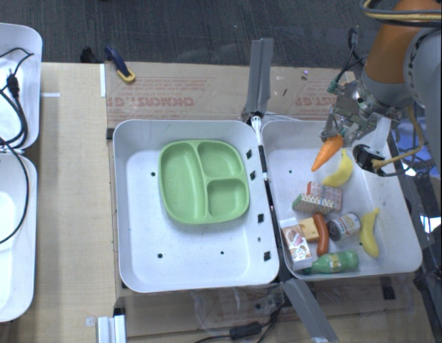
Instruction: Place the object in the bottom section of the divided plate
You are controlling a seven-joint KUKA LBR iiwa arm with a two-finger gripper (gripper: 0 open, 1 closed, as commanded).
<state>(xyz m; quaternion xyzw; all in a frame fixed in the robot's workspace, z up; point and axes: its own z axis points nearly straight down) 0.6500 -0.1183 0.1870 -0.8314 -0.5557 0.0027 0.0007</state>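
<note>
A light green divided plate lies in the left bin, with one long section on its left and two smaller ones on its right. Its lower small section holds nothing. An orange toy carrot hangs tip-down over the upper part of the right bin. My gripper is shut on the carrot's thick top end, well to the right of the plate.
Lower in the right bin lie two toy bananas, a red sausage, a small can, a green bottle and small boxes. A grey divider post stands between the bins.
</note>
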